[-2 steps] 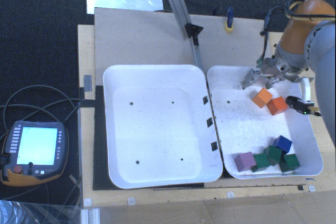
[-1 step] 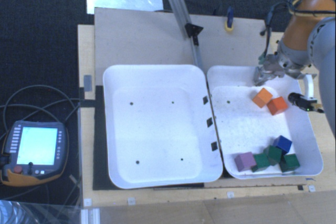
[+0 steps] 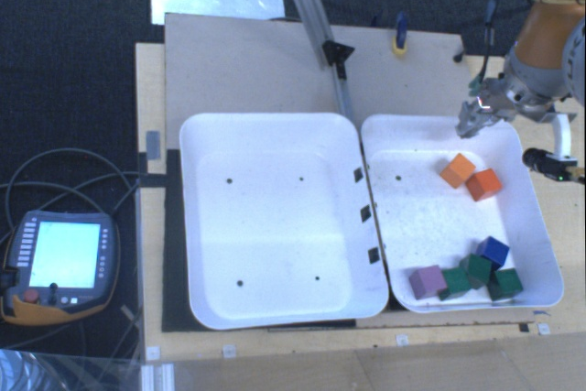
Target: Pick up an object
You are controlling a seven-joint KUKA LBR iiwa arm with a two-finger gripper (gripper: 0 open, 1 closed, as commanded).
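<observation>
2 orange blocks, a lighter one (image 3: 458, 169) and a darker one (image 3: 484, 184), touch each other near the far right corner of the right bin (image 3: 385, 224). You see the gripper (image 3: 472, 120) over this bin's far rim, holding nothing; how far it is open I cannot tell. Along the near right edge lie a pink block (image 3: 426, 281), 3 green blocks (image 3: 475, 270) and a blue block (image 3: 493, 250).

Grey arm with orange band reaching in from right, wrist angled down-left — gripper (image 3: 470, 124) hanging low

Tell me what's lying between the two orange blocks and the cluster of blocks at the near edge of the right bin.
Nothing: in the camera view, only bare white bin floor separates the orange blocks from the cluster.
</observation>
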